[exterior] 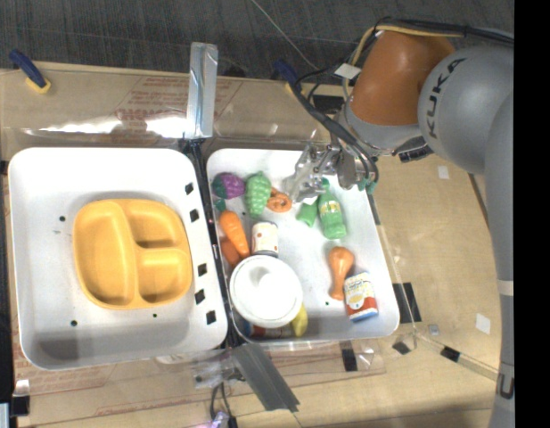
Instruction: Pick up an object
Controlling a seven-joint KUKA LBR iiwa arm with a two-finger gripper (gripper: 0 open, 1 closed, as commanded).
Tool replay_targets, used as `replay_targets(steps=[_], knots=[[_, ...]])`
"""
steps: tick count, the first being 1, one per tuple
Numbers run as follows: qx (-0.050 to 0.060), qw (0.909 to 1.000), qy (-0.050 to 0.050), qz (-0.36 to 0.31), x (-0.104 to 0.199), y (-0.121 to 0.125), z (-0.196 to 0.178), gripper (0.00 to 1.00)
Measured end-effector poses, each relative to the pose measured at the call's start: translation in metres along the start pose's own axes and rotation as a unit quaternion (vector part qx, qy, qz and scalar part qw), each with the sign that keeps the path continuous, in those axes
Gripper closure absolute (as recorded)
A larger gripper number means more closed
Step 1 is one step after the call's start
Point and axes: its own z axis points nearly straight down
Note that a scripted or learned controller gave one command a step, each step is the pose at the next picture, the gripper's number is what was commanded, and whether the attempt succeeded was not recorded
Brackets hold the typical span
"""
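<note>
Just hand (307, 182) above green bottle (332, 218)

Two white bins (43, 185) (side by side), one yellow tray (132, 250).

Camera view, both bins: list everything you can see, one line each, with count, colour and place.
Bins: 2, white, side by side on the bench.
Divided tray: 1, yellow, middle of the left bin.
Grapes: 1 bunch, purple, right bin, top left.
Toy vegetable: 1, green, beside the grapes.
Carrot: 1, orange, right bin's left side.
Small can: 1, white and red, above the bowl.
Bowl: 1, white, right bin's bottom left.
Bottle: 1, green, below the claw.
Drumstick: 1, orange-brown, right side.
Carton: 1, white, red and blue, bottom right.
Arm: 1, grey, orange band.
Claw: 1, metallic, over the right bin's top.
</note>
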Motion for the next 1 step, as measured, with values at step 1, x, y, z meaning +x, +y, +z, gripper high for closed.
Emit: replay_targets(steps=[1], knots=[[0.001, 0.9891, -0.002, 0.147, 0.0292, 0.0303, -0.0522, 1.0]])
